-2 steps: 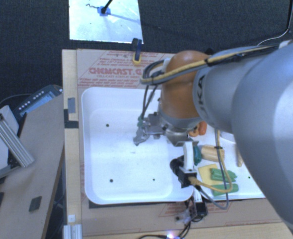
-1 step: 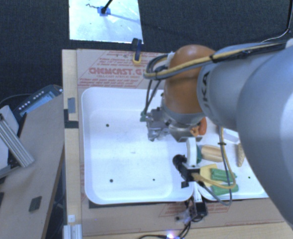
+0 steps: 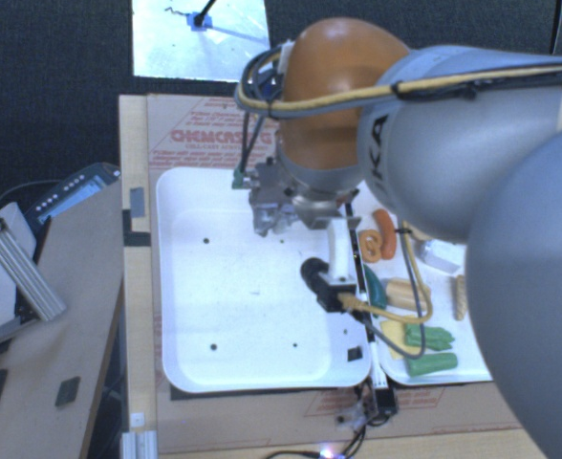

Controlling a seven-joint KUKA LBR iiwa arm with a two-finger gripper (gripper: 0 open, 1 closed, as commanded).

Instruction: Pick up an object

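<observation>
The grey arm (image 3: 491, 161) is extended in from the right, with its orange band (image 3: 338, 84) held above the far part of the left bin (image 3: 195, 352). The claw (image 3: 267, 218) is seen just beneath that band, low over the bin's white floor near its far right corner. Whether it is spread or pressed together cannot be told. A few small dark specks (image 3: 206, 242) are scattered on that floor. The objects to be picked are gathered in the right bin (image 3: 453, 378), apart from the claw: an orange piece (image 3: 386, 229) at the far end, pale yellow pieces (image 3: 402, 295) in the middle, and two green pieces (image 3: 432, 347) laid side by side at the near end. Both bins are carried on a cardboard sheet (image 3: 209, 132) printed in red.
</observation>
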